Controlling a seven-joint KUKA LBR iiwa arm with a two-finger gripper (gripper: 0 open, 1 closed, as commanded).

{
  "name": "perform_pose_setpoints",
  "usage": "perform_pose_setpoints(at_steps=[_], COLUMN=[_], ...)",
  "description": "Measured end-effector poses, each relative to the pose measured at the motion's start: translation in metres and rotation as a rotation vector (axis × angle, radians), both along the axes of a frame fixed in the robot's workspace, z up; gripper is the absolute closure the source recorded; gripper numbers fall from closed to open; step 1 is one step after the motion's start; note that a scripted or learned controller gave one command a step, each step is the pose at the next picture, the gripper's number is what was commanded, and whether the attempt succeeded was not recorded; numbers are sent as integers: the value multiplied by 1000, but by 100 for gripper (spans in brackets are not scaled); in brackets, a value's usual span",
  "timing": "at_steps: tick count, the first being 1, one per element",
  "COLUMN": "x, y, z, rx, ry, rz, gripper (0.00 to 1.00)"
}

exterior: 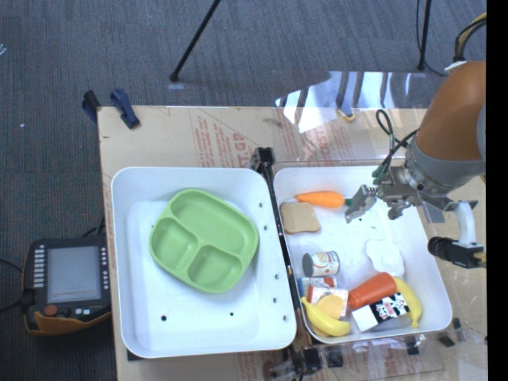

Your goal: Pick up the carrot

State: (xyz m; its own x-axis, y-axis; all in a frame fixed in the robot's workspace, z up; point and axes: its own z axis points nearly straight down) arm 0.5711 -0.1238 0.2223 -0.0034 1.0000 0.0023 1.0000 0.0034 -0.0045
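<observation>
Banana [329, 321] lies nearest; carrot [320, 199] lies crosswise, tip left, beside empty, spread gripper [359, 205].

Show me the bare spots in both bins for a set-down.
Left white bin: bare floor all round the green three-compartment plastic plate, widest along its near edge. Right white bin: open patch mid-floor between the orange carrot, the toast slice and the small tin can. Near corner is crowded: yellow banana, packets.

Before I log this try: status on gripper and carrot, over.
Gripper over right bin, just right of carrot's tip. Carrot lying flat at bin's far side, not held. Bread slice close beside it; nothing on top.
</observation>
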Motion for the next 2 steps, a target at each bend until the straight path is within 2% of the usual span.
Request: perform_pose_setpoints(at_steps=[1, 2], x=[54, 72], y=[3, -5], z=[-88, -137], rx=[0, -2], ry=[9, 1], rz=[-26, -216], gripper=[0, 0])
